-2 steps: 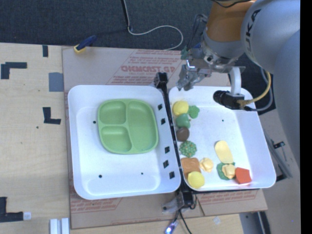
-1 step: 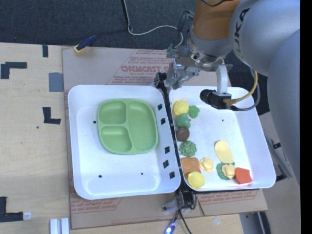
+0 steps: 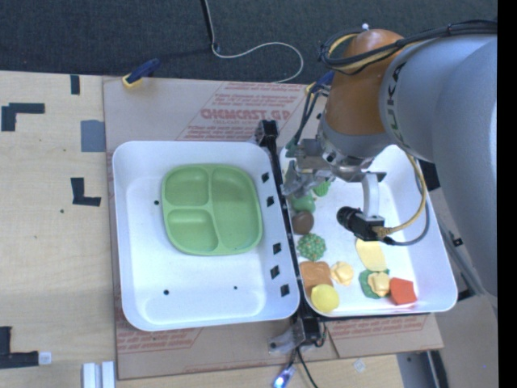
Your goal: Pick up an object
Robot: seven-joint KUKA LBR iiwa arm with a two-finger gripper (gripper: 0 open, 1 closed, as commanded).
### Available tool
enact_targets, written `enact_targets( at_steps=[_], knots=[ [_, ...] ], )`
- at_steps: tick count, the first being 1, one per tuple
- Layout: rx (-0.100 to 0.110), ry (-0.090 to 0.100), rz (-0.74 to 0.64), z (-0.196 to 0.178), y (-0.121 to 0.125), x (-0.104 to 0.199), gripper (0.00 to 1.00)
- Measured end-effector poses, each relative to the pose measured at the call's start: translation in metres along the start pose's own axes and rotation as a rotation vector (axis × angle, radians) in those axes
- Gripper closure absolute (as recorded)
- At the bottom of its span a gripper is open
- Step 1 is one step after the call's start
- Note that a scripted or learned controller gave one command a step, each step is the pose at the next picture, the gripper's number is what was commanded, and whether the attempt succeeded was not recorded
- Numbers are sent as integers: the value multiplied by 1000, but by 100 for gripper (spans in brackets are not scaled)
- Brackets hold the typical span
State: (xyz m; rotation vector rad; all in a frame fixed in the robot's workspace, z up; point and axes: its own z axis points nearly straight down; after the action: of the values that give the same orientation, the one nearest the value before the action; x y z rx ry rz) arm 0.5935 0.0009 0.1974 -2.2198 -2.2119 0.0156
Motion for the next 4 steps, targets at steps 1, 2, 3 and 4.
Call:
enact_targets(
  at_steps=[1,2,3,4],
  knots=[
    [-26,3,-9,-132,5,30,100],
    [-7,3,-12,-123,-90,89,100],
    [-24,4,-9,-232,-59,114,100],
    [-3,-1,-3,-146,-68,104,100]
  ],
)
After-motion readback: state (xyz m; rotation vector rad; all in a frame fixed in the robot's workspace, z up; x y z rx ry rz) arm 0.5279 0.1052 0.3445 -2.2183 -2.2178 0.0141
